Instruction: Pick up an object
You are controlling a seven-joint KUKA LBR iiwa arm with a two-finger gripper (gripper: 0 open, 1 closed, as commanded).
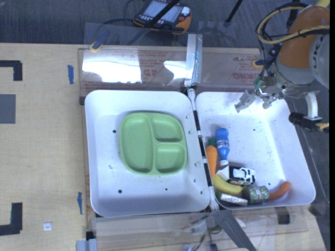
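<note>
Colours across the two white bins

The left bin (99,114) is white with a pale green divided plate (154,143); the right bin (272,140) is white and speckled, holding a blue bottle (222,141), an orange carrot (211,160), a yellow banana (225,185) and a black-and-white item (242,174) near its front edge.

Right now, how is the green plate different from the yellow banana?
The green plate is big and flat with three sections; the banana is small, long and curved. The green plate lies alone in the left bin; the banana is crowded among other things at the near left corner of the right bin. Both rest inside white bins, apart from the tool.
</note>
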